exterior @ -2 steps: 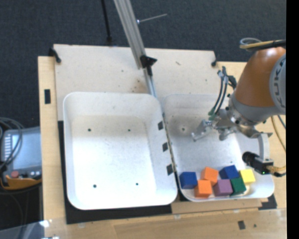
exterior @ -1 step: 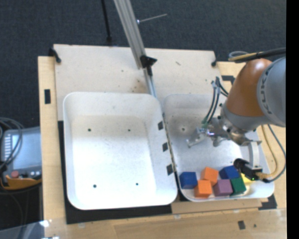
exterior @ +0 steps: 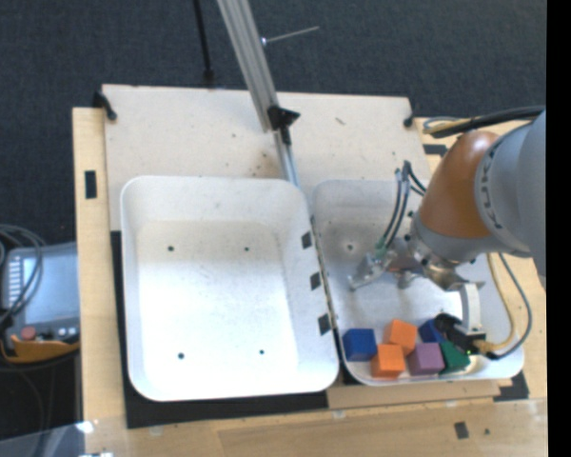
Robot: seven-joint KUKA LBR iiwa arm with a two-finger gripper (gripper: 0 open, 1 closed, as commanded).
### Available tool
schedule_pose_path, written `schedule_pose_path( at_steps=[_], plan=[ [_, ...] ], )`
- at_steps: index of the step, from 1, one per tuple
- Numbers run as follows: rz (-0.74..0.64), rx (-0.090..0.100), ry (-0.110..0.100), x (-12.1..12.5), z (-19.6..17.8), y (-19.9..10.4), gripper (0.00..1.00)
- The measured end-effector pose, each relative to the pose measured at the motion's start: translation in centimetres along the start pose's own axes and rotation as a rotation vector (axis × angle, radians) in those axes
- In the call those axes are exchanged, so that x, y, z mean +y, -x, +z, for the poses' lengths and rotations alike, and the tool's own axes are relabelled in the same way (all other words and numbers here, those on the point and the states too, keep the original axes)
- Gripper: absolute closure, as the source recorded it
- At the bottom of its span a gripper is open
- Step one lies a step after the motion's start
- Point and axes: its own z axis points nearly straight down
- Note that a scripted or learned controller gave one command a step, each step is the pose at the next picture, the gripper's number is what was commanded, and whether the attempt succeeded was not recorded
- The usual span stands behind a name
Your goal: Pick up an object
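We note the left bin [exterior: 219, 288] on the counter [exterior: 190, 131]. In the right bin [exterior: 347, 212], blocks cluster at the near edge: blue [exterior: 360, 343], orange [exterior: 390, 360], purple [exterior: 425, 358], green [exterior: 454, 358]. The gripper [exterior: 400, 267] hangs above them; we cannot tell its state.

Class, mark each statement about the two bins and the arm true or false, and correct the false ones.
1. The blocks lie in the right bin. True.
2. The blue block sits at the left end of the cluster. True.
3. The purple block lies in the left bin. False: it lies in the right bin.
4. The arm reaches over the left bin. False: it is over the right bin.
5. Two orange blocks are there. True.
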Motion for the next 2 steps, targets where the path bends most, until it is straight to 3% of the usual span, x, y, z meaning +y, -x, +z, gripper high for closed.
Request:
schedule_pose_path(
  at_steps=[1,2],
  plan=[
    [0.008,0.002,0.004,0.1,-1.2,0.0,1.0],
    [-0.009,0.002,0.005,0.1,-7.5,-0.3,1.0]
  ],
)
